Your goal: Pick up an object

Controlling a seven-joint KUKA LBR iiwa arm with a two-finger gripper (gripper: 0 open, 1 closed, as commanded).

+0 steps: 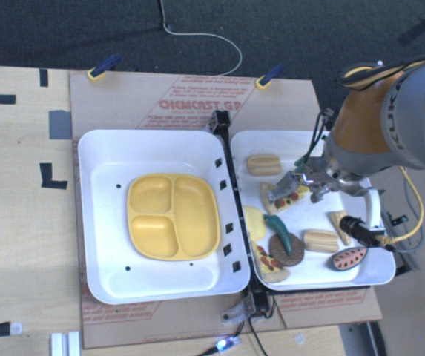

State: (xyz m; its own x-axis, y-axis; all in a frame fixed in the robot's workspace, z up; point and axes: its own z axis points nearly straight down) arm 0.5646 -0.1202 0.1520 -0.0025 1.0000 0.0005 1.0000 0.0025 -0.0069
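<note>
My gripper (299, 184) hangs over the middle of the right bin (379, 277), at the end of the grey arm with its orange band (360, 121). Right under its tip lies a small yellow and red toy food piece (281, 196); whether the gripper touches it I cannot make out. Other toy foods lie around: a tan bread roll (263, 165) at the back left, a green piece (279, 232) on a brown round one (289, 251), a tan cylinder (320, 240), and a red slice (348, 258) at the front right.
The left bin (101, 154) holds a yellow divided plate (173, 216). A yellow piece (254, 222) and a pizza-like slice (268, 265) lie against the right bin's left wall. A tan wedge (337, 221) lies beside black hardware (354, 228) on the arm's side.
</note>
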